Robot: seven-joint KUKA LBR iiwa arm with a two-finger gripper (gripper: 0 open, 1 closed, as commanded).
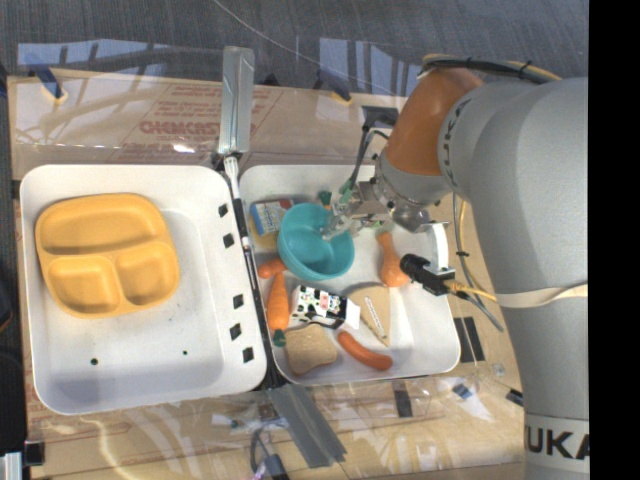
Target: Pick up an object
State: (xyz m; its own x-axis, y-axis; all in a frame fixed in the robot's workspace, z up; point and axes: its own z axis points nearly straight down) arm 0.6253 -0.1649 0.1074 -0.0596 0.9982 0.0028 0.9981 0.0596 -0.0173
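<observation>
Camera view shows me, nearest, a sausage (364,351) lying long-axis left-right in the right bin (440,353), then the teal bowl (315,243) mouth-up with the gripper (338,218) at its rim, grip state I cannot tell, then the cardboard-covered desk (150,118).

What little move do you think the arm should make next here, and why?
Probably a short drop straight down. The hand hangs over the teal bowl at its right rim, in the right bin. Lowering there would likely put the rim between its fingers for a pick.
</observation>
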